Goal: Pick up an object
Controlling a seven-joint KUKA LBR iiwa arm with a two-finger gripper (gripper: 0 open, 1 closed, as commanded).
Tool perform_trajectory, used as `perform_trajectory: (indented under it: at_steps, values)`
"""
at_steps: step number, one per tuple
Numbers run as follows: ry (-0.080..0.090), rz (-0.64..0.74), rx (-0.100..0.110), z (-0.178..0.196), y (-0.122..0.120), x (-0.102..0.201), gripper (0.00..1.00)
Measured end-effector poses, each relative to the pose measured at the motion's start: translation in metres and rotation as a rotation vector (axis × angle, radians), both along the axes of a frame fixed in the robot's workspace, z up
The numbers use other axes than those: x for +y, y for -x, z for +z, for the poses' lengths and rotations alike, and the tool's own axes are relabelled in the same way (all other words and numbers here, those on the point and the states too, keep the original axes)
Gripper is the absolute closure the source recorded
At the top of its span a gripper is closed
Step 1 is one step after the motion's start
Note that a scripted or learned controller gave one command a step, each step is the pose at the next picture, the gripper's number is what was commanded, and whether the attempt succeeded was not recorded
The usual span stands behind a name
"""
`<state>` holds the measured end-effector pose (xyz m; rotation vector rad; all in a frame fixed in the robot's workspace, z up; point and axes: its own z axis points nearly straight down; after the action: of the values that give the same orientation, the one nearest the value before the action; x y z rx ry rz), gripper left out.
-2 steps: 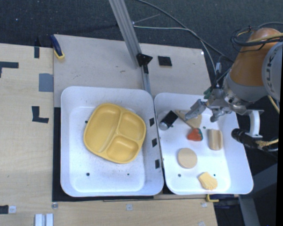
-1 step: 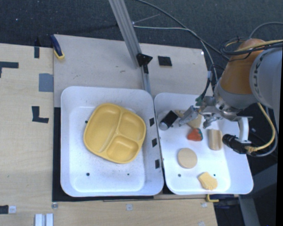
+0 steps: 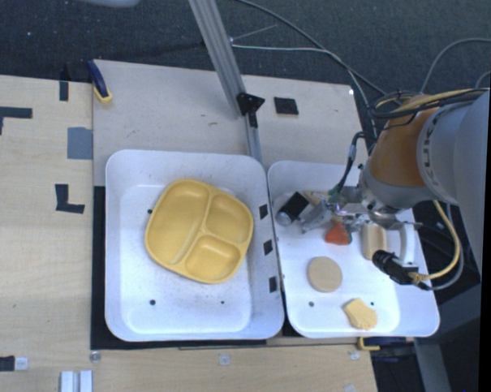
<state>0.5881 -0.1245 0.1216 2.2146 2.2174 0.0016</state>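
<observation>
My gripper (image 3: 303,214) reaches in from the right and hangs low over the upper left part of the right bin (image 3: 402,320). A small red-orange object (image 3: 337,234) lies just below and right of it, partly under the gripper body. A round tan disc (image 3: 325,274) rests in the middle of that bin. A yellow chunk (image 3: 360,314) lies near its front edge. A pale tan cylinder (image 3: 374,240) sits by the arm's wrist. I see nothing held in the gripper.
The left bin (image 3: 127,308) holds a yellow divided plate (image 3: 199,230). A grey pole (image 3: 227,60) slants down to the bins' shared back corner. Cables (image 3: 442,256) loop along the right bin's right side.
</observation>
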Motion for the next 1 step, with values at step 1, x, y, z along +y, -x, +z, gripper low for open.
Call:
perform_trajectory:
  at_steps: [1]
  values:
    - [-0.004, 0.001, 0.004, -0.0080, 0.0001, 0.0012, 0.00]
